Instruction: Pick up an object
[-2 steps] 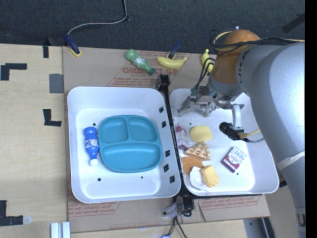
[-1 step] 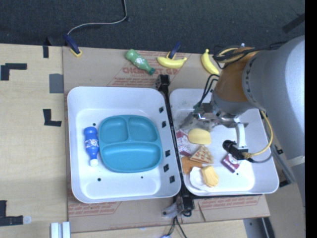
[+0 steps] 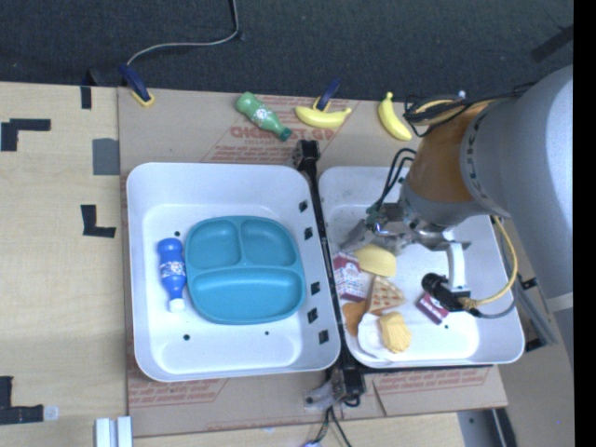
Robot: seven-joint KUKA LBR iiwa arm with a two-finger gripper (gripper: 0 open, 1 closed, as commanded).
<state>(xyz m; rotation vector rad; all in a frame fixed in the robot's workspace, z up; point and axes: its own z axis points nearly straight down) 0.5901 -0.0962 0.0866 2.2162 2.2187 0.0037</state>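
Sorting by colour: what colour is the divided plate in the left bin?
Light blue; the divided plate shows clearly in the camera view.

The left bin (image 3: 149, 343) holds a divided tray (image 3: 247, 270) with a bottle (image 3: 170, 273) at its left. The right bin (image 3: 494, 338) holds piled food items (image 3: 377, 291). Behind both bins, two bananas (image 3: 322, 115) and another bottle (image 3: 262, 115) lie on the surface (image 3: 56, 277).

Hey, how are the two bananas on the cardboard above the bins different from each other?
The left banana lies nearly flat, curving upward like a smile; the right banana stands more on end, slanting down toward the right bin. The left banana has a blue clip right at it, while the right banana lies close to the arm and its cables. Both are yellow, similar in size, and lie outside the bins.
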